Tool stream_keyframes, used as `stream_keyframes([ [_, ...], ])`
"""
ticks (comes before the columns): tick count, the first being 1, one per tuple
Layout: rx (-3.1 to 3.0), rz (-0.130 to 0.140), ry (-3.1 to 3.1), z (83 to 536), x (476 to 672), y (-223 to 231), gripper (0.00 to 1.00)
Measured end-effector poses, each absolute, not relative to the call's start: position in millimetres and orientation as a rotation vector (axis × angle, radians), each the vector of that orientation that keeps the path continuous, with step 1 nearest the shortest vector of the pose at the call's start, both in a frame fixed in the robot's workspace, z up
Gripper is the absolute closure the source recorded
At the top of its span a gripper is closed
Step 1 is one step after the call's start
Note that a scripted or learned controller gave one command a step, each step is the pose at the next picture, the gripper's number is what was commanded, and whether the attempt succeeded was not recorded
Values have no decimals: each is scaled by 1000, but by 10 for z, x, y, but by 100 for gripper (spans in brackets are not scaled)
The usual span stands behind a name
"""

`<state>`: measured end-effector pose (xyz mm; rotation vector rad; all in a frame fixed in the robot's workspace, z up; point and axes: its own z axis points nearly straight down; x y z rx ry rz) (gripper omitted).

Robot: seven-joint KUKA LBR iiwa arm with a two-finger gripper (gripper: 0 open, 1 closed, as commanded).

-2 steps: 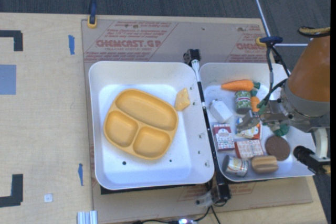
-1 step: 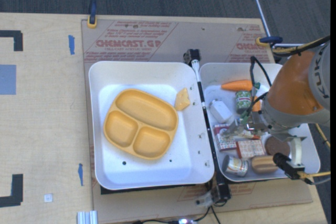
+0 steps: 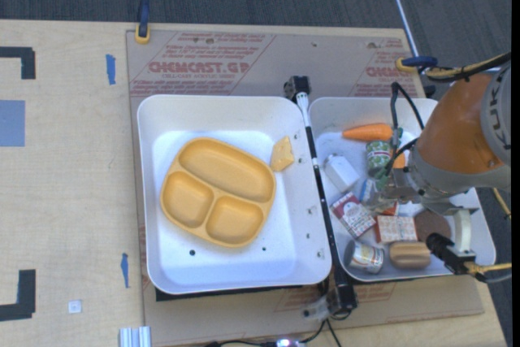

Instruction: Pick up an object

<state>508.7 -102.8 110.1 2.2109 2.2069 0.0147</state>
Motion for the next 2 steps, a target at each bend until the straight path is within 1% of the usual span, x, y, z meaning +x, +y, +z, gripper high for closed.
stream_keyframes([
  [1, 2219, 3, 2223, 1851, 5108, -176, 100],
  [2, 2220, 3, 2221, 1850, 5107, -182, 0],
])
